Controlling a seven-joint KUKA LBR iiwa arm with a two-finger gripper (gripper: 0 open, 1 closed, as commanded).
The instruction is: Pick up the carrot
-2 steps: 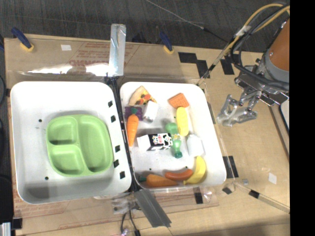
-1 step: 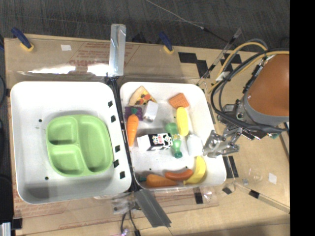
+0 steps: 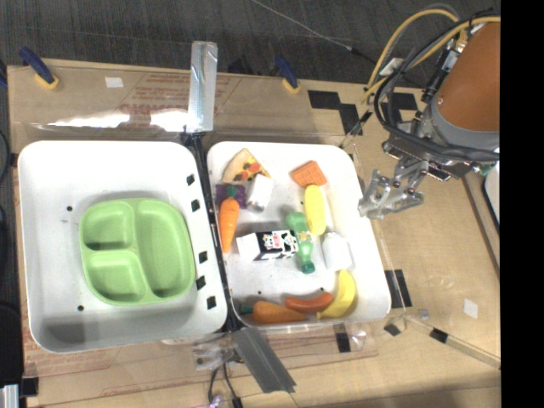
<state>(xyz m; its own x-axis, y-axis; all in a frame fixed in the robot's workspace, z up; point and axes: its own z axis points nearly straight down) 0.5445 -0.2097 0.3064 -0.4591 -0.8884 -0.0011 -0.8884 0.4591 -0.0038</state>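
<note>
The left bin [image 3: 38, 228] holds a green divided plate [image 3: 136, 250]. The right bin [image 3: 367, 245] is crowded: a pizza slice [image 3: 244, 167], an orange wedge [image 3: 308, 174], a corn cob [image 3: 315, 208], a milk carton [image 3: 274, 244], a green bottle [image 3: 300, 243], a banana [image 3: 342, 294] and a red sausage [image 3: 308, 301]. The carrot [image 3: 229, 223] lies along this bin's left wall, its long axis running top to bottom, tip toward the near edge. The gripper [image 3: 387, 195] hangs outside the right bin's right rim, gripping nothing; whether it is spread cannot be told.

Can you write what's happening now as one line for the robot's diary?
gripper: outside right bin | orange toy carrot: in right bin, left side | green divided plate: left bin | carrot not yet picked
</note>
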